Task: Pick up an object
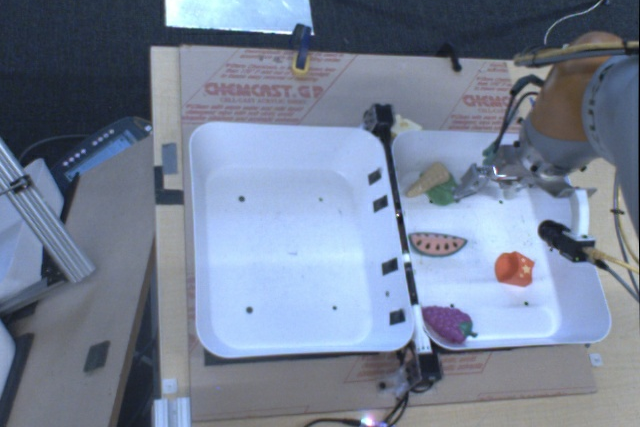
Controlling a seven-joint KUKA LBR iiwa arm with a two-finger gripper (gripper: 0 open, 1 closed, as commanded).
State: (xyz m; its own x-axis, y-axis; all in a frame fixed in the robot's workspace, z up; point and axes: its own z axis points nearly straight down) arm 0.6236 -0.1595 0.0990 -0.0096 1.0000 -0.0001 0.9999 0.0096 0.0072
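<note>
Gripper (470,183) of mine hangs low in the right bin (585,320), fingers spread, holding nothing, just beside the green toy (442,194). Looks light, hard plastic, probably slippery, so I'd pinch its middle.

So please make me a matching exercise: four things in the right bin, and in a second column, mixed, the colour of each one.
Things:
1. watermelon slice
2. grapes
3. cup
4. wedge

Colours:
A. orange
B. pale yellow
C. red with a green rind
D. purple

Pairs: 1-C, 2-D, 3-A, 4-B
</note>
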